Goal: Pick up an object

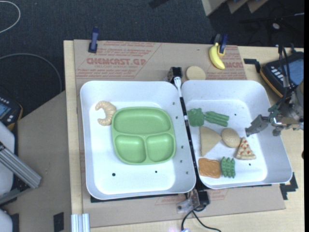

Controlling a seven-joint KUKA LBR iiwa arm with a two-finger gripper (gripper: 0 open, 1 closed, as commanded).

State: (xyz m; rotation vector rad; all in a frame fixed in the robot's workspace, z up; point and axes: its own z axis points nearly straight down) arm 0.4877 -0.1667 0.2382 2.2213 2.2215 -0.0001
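Gripper hangs spread and empty near the table's right edge; best drop squarely over pizza slice.

"CHEMCAST G.P" in red print on the brown paper-covered board beneath the bins.

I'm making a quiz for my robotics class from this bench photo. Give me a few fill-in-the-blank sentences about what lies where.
1. The green divided plate lies in the ____ bin.
2. Beside that plate, at its upper left, lies a tan ____.
3. The pizza slice lies in the ____ bin.
4. On the cardboard behind the bins lies a yellow ____.

Missing words: left; croissant; right; banana
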